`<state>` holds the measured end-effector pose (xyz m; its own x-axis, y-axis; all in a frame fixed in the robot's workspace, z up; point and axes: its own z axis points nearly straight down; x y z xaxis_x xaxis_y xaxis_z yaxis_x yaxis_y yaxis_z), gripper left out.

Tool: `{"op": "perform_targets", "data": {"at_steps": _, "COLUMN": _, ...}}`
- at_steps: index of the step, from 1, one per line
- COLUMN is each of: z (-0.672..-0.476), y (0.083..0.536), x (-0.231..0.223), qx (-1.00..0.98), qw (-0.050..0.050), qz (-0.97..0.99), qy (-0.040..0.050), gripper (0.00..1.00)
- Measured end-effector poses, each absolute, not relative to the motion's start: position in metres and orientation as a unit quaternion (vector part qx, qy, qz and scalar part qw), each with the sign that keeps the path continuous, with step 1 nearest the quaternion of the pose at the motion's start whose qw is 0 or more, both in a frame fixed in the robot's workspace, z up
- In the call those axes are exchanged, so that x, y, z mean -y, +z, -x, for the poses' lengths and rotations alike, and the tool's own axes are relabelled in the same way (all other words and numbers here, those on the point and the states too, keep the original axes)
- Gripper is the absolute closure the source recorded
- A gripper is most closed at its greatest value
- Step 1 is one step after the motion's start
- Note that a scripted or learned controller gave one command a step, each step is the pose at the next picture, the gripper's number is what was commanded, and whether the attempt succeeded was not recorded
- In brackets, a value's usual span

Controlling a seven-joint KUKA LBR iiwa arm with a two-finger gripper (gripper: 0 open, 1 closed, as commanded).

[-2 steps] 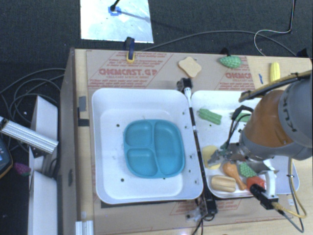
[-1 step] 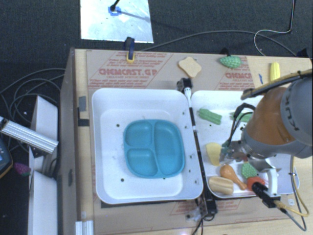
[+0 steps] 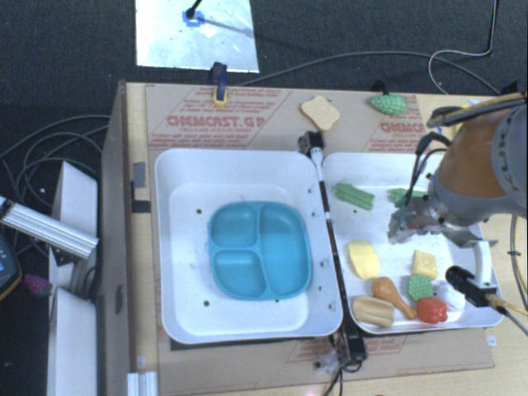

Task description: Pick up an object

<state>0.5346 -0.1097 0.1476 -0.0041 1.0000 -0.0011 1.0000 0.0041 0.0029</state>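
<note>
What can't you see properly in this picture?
1. Camera view: the green toy in the right bin is partly covered by the arm, so its shape is unclear.
2. Camera view: the right bin's far side is hidden under the arm.
3. Camera view: the small green thing on the bench behind the right bin is too small to name.

Dark carpeted floor (image 3: 49, 48) — loose cables (image 3: 58, 126), a shiny metal sheet (image 3: 194, 23), cardboard-topped bench (image 3: 239, 114).

blue tray (image 3: 260, 250): glossy plastic | left bin (image 3: 186, 188): smooth white plastic | bench sheet (image 3: 247, 114): matt cardboard
</note>
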Motion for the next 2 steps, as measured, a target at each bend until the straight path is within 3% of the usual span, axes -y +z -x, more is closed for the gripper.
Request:
{"op": "perform_targets", "data": {"at_steps": 1, "z": -0.6022, "y": 0.2286, "x": 0.1594, "qx": -0.709, "qw": 0.003, "qz": -0.706, "qy": 0.0009, "gripper": 1.0}}
{"op": "perform_targets", "data": {"at_steps": 2, "z": -0.6019, "y": 0.2279, "x": 0.1589, "qx": -0.709, "qw": 0.002, "qz": -0.706, "qy": 0.0005, "gripper": 0.0}}
